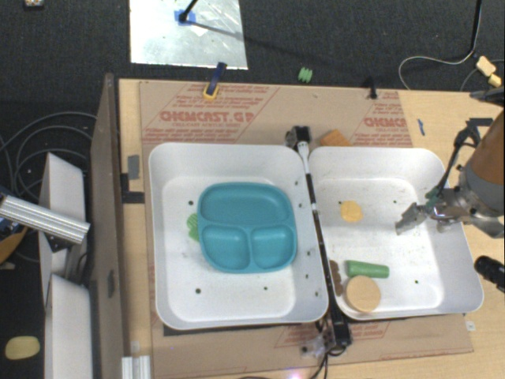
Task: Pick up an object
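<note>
In the right bin (410,164) lie a small yellow round piece (351,211), a green cylinder (367,269) and a tan round disc (364,294) near the front left corner. My gripper (416,215) hangs over the right half of this bin, to the right of the yellow piece and above the green cylinder in the view. Nothing shows between its fingers. The left bin (170,180) holds a teal divided plate (246,226) with a small green thing (192,226) peeking out at its left edge.
A black divider (312,204) runs between the two bins. A tan block (334,139) rests on the cardboard behind the bins. Cables lie at the far left and top right. The grey arm (483,184) enters from the right edge.
</note>
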Controlling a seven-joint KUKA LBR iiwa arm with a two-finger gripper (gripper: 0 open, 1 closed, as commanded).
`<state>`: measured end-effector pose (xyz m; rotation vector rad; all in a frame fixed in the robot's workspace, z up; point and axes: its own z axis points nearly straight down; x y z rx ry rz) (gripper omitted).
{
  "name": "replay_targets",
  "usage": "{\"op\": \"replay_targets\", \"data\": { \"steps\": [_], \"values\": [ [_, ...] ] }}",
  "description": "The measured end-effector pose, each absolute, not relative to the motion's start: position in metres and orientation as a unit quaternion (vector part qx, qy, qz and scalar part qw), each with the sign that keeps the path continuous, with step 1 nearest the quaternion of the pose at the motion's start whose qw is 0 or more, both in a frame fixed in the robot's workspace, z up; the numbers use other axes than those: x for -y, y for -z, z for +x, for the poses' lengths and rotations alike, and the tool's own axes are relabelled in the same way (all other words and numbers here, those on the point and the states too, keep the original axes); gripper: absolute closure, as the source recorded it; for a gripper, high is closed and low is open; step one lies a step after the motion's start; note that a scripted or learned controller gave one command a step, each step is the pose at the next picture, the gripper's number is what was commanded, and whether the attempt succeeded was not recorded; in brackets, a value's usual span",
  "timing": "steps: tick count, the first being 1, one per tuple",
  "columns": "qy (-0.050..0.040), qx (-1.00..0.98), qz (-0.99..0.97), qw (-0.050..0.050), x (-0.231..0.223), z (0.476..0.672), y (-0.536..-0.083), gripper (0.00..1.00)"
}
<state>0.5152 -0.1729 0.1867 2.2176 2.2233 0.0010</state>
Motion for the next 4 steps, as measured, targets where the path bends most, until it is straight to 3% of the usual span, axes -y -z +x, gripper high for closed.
{"op": "replay_targets", "data": {
  "steps": [1, 2, 3, 4],
  "values": [
    [-0.0016, -0.71, 0.704, 0.002, 0.131, 0.572, -0.08, 0.0],
    [-0.0025, -0.71, 0.704, 0.003, 0.118, 0.628, -0.086, 0.0],
    [-0.0022, -0.709, 0.705, 0.003, 0.13, 0.671, -0.086, 0.0],
    [-0.0009, -0.71, 0.704, 0.0, 0.08, 0.665, -0.085, 0.0]
  ]
}}
